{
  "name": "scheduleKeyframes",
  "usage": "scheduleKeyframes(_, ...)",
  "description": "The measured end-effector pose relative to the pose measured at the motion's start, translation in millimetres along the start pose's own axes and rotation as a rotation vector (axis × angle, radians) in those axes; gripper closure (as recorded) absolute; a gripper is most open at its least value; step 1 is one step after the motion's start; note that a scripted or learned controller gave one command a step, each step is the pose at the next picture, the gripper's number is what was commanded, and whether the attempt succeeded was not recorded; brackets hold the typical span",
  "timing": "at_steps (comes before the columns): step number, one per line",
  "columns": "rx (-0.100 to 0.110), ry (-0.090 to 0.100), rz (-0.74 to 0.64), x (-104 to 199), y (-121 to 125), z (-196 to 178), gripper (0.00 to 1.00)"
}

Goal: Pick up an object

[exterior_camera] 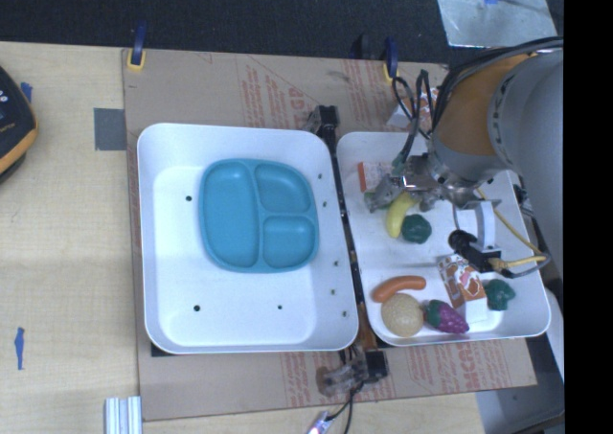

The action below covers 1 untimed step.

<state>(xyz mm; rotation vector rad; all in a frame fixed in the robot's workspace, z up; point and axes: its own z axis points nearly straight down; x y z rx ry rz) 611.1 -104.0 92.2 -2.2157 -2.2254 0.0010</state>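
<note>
My gripper (395,194) hangs low over the upper left part of the right bin (356,231), under the grey arm with its orange band (474,121). A yellow banana-shaped toy (396,219) lies just beneath it, touching or nearly touching it, and I cannot make out whether the toy is held. A dark green round toy (416,228) sits right beside the yellow one.
The right bin also holds an orange sausage (397,285), a beige ball (402,314), a purple eggplant (445,317), a green broccoli (498,293), a printed packet (462,281) and a small red piece (362,175). A blue divided plate (259,214) lies in the left bin (168,317).
</note>
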Motion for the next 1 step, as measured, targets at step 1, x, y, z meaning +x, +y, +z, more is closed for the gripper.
scheduleKeyframes(1, 0.002, 0.000, -0.004, -0.6, 0.0, -10.3, 1.00)
